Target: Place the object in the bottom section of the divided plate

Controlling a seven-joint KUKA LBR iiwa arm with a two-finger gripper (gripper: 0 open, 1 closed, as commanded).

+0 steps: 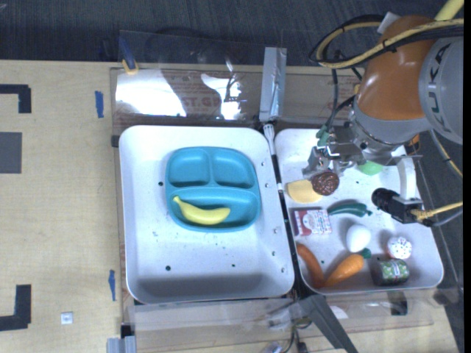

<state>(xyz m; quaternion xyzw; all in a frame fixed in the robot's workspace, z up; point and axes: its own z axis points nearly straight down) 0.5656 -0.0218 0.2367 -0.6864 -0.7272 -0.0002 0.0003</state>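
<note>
Lying in the bottom section of the blue divided plate, the banana sits in the left bin. Gripper hangs over the right bin above a brown round item; the wrist's clutter hides the fingers, so their state cannot be told.

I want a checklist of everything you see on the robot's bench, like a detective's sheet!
Surface: two white bins side by side, left bin, right bin.
Job's things: blue divided plate in the left bin; yellow banana lies in its bottom section.
Clutter: right bin holds a carrot, white egg, sausage, red-and-white packet, green pepper and a yellow lump.
Claw: claw low over the right bin, a brown round thing at its tip; grip unclear.
Cables: yellow and black cables loop above the arm.
Surroundings: wooden bench, blue tape marks.
</note>
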